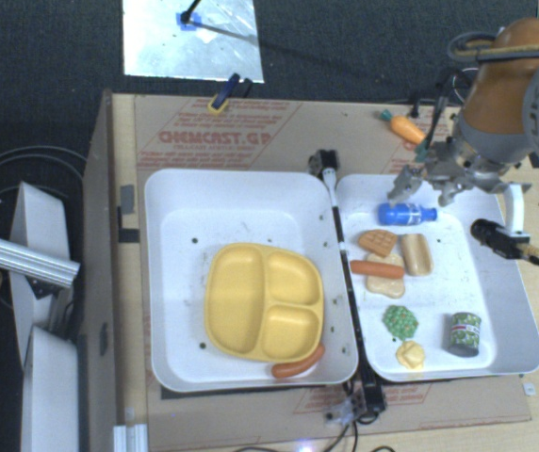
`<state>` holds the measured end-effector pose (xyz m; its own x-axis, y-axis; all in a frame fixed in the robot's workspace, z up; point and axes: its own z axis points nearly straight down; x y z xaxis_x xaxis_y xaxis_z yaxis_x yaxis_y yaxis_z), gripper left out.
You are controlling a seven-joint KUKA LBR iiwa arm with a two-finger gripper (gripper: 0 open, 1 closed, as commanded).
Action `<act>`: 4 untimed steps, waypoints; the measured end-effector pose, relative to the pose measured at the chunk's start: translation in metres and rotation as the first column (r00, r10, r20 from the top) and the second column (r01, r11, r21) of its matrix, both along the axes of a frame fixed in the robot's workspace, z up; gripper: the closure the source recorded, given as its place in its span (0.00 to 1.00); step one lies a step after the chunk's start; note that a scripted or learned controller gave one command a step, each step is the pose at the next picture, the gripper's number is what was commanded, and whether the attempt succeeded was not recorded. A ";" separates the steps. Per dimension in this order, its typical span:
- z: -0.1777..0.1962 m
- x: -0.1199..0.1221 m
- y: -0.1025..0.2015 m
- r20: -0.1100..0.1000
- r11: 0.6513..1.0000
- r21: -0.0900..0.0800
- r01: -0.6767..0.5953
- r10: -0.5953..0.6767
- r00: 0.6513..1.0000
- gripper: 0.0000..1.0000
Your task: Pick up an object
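Fingers (409, 188) spread apart, nothing between them; gripper (427, 188) poised over blue bottle (407, 215) at 12 o'clock of right bin (519, 299). Step: approach before grasp. Next: descend, straddle bottle lying sideways, close across body.

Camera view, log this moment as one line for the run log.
end effector: over right bin, above blue bottle | held: nothing seen | left bin: yellow tray, sausage
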<state>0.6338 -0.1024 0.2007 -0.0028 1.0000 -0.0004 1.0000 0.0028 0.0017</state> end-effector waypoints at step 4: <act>-0.015 -0.046 0.099 0.002 1.000 0.001 -0.002 0.002 1.000 1.00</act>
